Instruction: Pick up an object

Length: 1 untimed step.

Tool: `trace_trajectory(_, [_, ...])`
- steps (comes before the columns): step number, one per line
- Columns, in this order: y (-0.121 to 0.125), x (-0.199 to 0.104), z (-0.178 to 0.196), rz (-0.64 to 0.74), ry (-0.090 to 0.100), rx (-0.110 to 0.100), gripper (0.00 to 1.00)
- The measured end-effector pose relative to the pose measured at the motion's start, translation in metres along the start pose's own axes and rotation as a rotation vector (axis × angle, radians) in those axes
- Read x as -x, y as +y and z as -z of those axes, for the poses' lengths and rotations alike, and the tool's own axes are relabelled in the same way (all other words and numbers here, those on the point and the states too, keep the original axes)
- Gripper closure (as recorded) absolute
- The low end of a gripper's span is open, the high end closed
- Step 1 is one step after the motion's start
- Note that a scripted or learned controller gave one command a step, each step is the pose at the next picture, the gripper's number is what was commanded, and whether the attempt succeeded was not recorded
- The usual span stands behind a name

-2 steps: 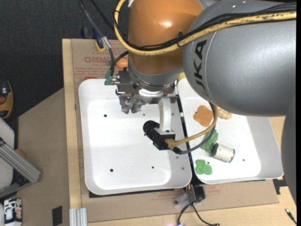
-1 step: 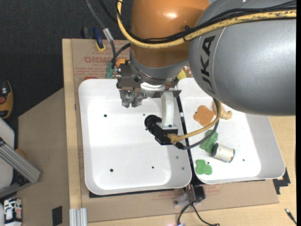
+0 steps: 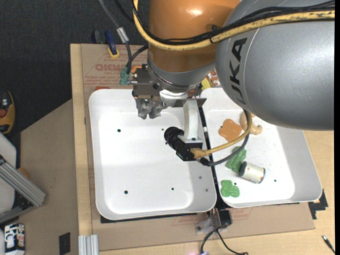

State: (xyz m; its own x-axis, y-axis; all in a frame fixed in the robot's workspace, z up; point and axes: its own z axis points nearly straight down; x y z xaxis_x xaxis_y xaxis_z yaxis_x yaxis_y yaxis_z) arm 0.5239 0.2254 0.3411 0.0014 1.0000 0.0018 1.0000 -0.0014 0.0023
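A: Where is the claw (image 3: pixel 151 112)?

B: In the upper middle of the frame, below the orange band of the arm (image 3: pixel 287 52). It hangs over the top part of the left bin (image 3: pixel 94 142), near that bin's upper rim.

A: Open or closed?

B: I cannot tell. It is small and dark from this angle, and the arm's bulk crowds in right above it.

A: What is in the left bin?

B: White floor with a few small dark dots scattered on it, and a shadow across the upper half.

A: And the right bin (image 3: pixel 281 158)?

B: That is where the loose things lie, all right of the wall the bins share. An orange piece (image 3: pixel 230 129), flat, sits nearest the top, just below the arm. Beside it on the right is a tan thing (image 3: pixel 255 128), partly hidden by the arm, so I cannot say what it is. Lower down a green block (image 3: pixel 236 160) lies tilted, and a cylinder (image 3: pixel 253 172), pale with a darker end, lies on its side touching or almost touching it. A green scrap (image 3: pixel 230 188) sits by the lower left corner of that bin, near the rim.

A: So how do they lie relative to the claw?

B: All are to the right of and below it, well apart, across the wall between the bins.

A: What is under the bins?

B: Cardboard (image 3: pixel 85 78), showing along the left and bottom edges.
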Motion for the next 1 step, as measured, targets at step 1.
trace_trajectory(1, [0.0004,-0.0005,0.0105,-0.001,0.001,0.002,1.0])
